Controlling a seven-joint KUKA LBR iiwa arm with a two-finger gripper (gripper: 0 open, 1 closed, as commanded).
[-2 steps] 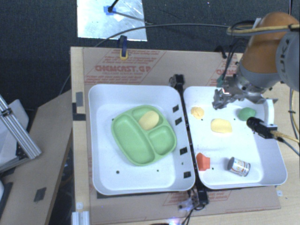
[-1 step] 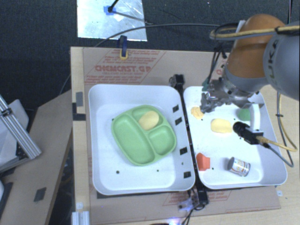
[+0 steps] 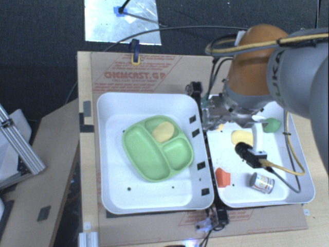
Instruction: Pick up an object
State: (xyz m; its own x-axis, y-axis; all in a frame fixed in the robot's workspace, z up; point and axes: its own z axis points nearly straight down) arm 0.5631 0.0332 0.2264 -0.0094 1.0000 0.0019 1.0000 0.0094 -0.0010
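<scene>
Two white bins: left point(image 3: 110, 138) holds a green tray point(image 3: 154, 156), right point(image 3: 288, 189) a can point(image 3: 261, 182); tool's point(image 3: 257, 143) state unclear.

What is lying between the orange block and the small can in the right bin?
Nothing: in the camera view, bare white bin floor separates the orange block from the small can.

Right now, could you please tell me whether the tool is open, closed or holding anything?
Tool: over the right bin; cannot be told.
</scene>
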